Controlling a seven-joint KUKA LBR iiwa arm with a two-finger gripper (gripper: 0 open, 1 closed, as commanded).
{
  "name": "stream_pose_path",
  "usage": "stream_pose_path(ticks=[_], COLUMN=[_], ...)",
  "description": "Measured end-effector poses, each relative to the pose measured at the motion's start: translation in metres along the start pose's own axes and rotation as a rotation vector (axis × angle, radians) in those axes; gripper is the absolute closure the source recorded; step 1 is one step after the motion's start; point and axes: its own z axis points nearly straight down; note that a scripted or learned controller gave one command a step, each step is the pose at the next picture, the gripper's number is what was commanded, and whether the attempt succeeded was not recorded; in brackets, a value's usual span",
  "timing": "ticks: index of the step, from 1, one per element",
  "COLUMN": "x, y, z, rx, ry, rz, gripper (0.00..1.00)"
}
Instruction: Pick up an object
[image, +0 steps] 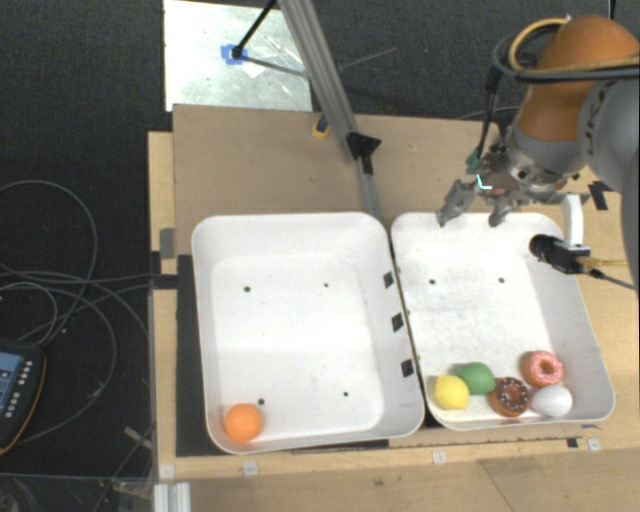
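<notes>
Two white bins (300, 250), black dots on floors. Below-left of claw (472, 207): orange ball (242, 422). Below claw: yellow lemon (451, 392), green piece (477, 377), brown sprinkled donut (511, 397), pink donut (541, 368), white egg (551, 401). Arm (580, 70) grey, orange-banded.

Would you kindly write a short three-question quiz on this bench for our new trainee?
1. True or false: the orange ball lies in the left bin.
2. How many things lie in the right bin?
3. The gripper is over which part of the right bin: A) far edge, B) near corner, C) middle?

Key: 1 true. 2 five: yellow ball, green ball, brown doughnut, pink doughnut, white ball. 3 A.
</notes>
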Motion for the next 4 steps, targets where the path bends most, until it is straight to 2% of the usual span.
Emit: stream_pose_path(ticks=[1,3,4], x=[0.000,0.007,0.008], y=[0.001,-0.014,-0.013], z=[-0.003,0.115,0.129], rx=[-0.004,0.002,-0.003], ry=[-0.001,0.000,-0.001], rz=[-0.001,0.003,0.004], gripper=[0.00,0.00,0.00])
